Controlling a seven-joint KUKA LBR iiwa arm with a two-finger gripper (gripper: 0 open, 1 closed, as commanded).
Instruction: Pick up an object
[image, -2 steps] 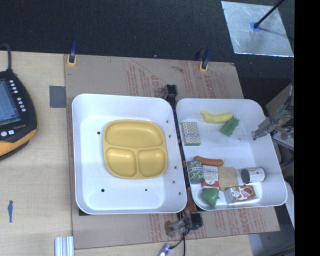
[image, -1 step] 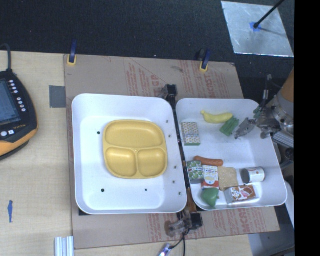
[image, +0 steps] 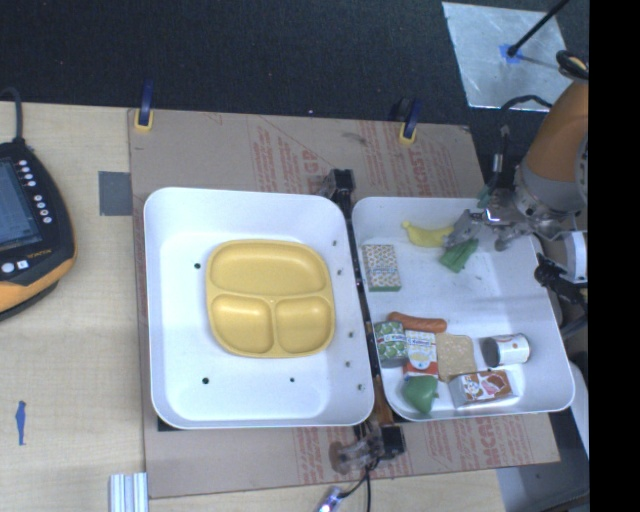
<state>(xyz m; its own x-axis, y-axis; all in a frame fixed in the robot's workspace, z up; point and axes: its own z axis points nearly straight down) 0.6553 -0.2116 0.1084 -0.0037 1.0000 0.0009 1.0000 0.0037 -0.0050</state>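
Hovering hand over green object; labels unreadable.

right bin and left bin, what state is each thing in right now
yellow divided plate: upright in the left bin, compartments bare
green object: at the gripper, grip unclear
banana: lying flat in the right bin
small can: on its side
sausage: lying flat

2 bins, 1 tray.
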